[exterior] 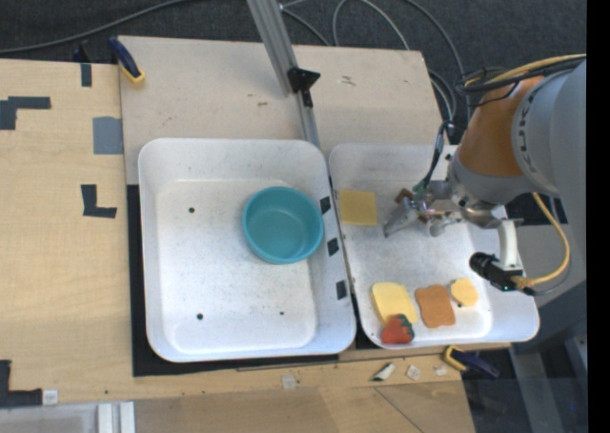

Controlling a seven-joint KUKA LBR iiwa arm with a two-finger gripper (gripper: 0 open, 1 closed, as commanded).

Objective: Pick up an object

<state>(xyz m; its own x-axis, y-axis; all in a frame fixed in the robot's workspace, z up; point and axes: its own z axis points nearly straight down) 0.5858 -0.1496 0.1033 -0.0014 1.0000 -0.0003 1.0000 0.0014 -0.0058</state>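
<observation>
Hovering over speckled white right bin (419, 259) — pincer (393, 225), metal fingers apart — near flat yellow square (358, 207).

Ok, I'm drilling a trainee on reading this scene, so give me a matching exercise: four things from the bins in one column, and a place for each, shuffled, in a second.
Things:
1. teal bowl
2. pale yellow square
3. strawberry
4. hand

Places:
A. near front edge of right bin
B. over middle of right bin
C. in left bin
D. upper left of right bin, beside the divide

Pairs: 1-C, 2-D, 3-A, 4-B
</observation>
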